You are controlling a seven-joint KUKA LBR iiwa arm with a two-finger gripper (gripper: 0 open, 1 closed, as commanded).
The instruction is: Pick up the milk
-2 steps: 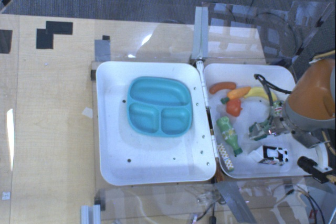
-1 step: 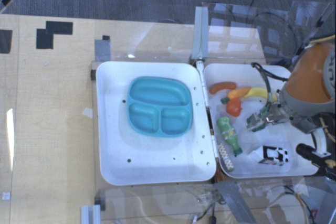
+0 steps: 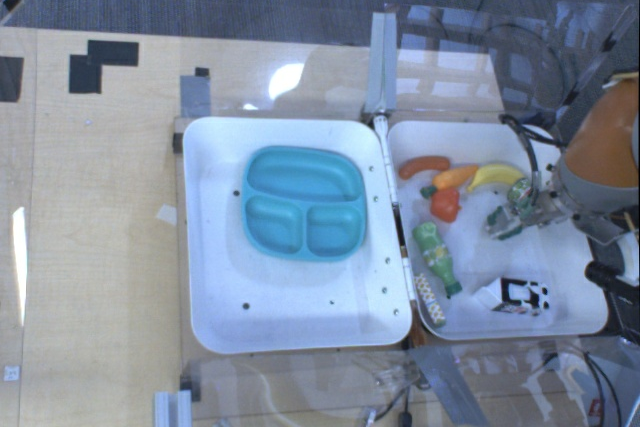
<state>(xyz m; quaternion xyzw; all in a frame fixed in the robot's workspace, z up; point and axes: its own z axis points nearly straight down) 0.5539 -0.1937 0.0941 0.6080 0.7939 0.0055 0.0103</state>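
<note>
A: In the camera view, where's the milk (image 3: 520,296)?

B: You'll find it lying in the right bin (image 3: 590,315), near the front edge, well apart from the gripper (image 3: 512,213).

A: How will it handle?

B: Probably a light, stiff little carton; take it across its narrow sides.

A: Fingers?

B: You can't tell their state from here.

A: Room?

B: The smooth white floor around it is clear; the green bottle (image 3: 436,258) lies to its left.

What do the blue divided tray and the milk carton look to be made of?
Blue tray: seemingly moulded plastic, smooth and matte, with rounded compartment walls. Milk carton: likely toy plastic or coated card, white with black patches; too small to tell which.
</note>
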